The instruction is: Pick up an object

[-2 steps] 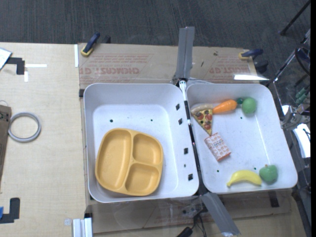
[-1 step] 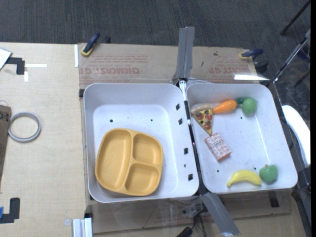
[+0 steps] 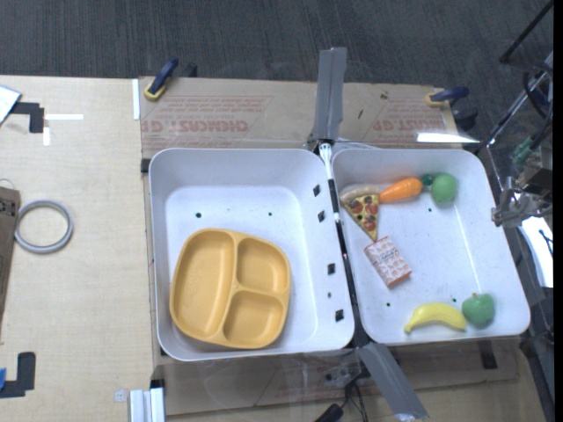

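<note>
Six candidates lie in the right bin (image 3: 493,236); the carrot (image 3: 401,190) sits near its far edge. Nothing is grasped yet; the next move calls for an approach from above. End effector state: cannot tell.

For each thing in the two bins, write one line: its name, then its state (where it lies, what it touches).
Tray: flat in left bin, compartments bare.
Pizza: flat, beside carrot.
Carrot: lying, tip toward lime.
Lime: by far wall.
Box: flat, apart from others.
Banana: lying, touching apple.
Apple: near corner.
</note>
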Motion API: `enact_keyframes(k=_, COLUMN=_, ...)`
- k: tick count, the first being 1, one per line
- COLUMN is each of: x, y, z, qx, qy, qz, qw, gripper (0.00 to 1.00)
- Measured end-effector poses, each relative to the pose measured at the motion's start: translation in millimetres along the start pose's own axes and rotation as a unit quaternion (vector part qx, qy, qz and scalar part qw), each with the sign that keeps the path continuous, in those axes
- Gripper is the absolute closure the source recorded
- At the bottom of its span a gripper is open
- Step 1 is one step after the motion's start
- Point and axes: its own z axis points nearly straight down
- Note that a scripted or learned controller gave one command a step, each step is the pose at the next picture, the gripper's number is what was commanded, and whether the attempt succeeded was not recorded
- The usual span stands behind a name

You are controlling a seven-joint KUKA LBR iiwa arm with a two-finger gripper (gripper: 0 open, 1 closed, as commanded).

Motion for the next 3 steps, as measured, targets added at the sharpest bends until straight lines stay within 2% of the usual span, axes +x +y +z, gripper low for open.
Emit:
enact_keyframes(k=1, x=-51.2, y=31.9, z=-94.9, qx=0.000, qy=0.000, qz=0.125, qw=0.9922, gripper=1.00)
enact_keyframes(k=2, x=3.4, y=-1.1, z=7.6, qx=0.000, qy=0.000, qz=0.074, qw=0.9973, gripper=1.00)
enact_keyframes(k=3, x=-31.6, y=8.9, z=-95.2, qx=-0.001, qy=0.000, qz=0.076, qw=0.9971, gripper=1.00)
